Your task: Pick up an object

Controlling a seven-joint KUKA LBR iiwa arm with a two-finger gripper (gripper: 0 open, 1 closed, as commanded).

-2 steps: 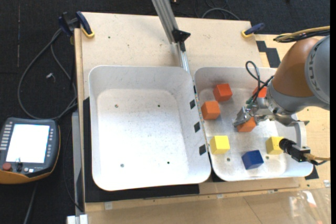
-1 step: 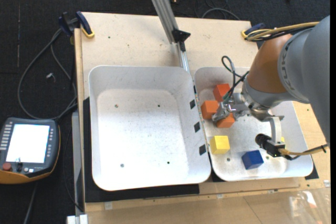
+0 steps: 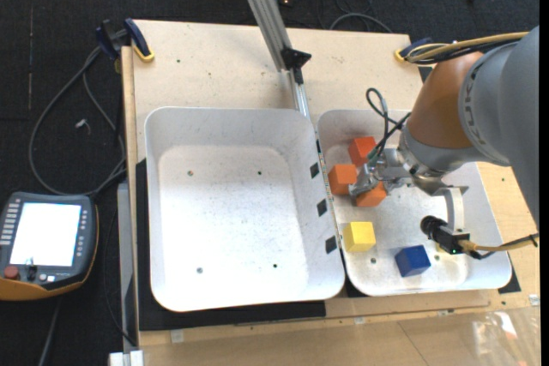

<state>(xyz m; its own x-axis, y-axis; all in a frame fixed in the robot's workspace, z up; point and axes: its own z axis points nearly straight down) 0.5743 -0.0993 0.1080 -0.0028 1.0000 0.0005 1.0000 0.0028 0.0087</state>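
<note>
left bin mid-frame | right bin: three orange blocks clustered upper left, yellow block below, blue block lower centre | gripper down among orange blocks; finger opening and grasp: cannot tell

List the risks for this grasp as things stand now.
1. The gripper sits among three tightly clustered orange blocks; it may push them apart or pinch two together instead of lifting one.
2. The cluster lies close to the right bin's left wall, so a nudged block could jam against it.
</note>
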